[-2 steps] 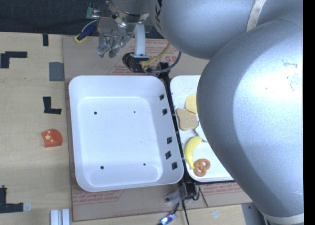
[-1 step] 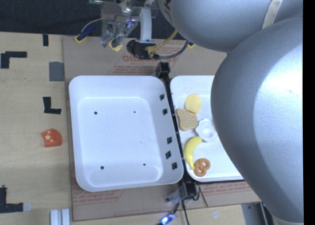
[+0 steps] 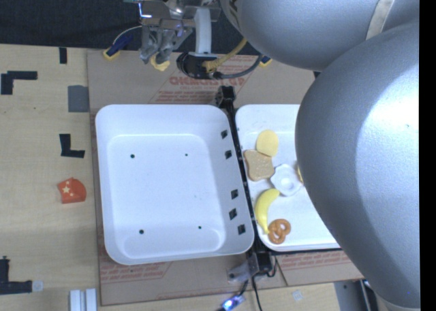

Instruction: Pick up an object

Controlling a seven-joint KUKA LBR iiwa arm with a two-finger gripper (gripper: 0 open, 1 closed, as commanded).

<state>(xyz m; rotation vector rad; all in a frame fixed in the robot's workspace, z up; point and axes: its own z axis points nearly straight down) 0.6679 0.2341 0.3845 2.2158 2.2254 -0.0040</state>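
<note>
Grey arm [image 3: 354,99] fills the right side of the view, its bulk covering much of the right bin [image 3: 313,238]. The hand [image 3: 158,54] hangs at the top, beyond the far edge of the left bin [image 3: 102,167], over the brown cardboard sheet [image 3: 129,78] on the table [image 3: 34,167]. Its two yellow-tipped fingers [image 3: 161,63] point downward, a little apart, with nothing between them.

In the uncovered strip of the right bin lie several food items (all close together): a pale yellow round piece [image 3: 268,143], a slice of toast [image 3: 259,165] just below it, a white piece [image 3: 285,182] beside the toast, a banana [image 3: 265,208] and a small pretzel [image 3: 278,230] next to the banana's lower end. A red object [image 3: 72,190] sits on the table, well left of both bins.
</note>
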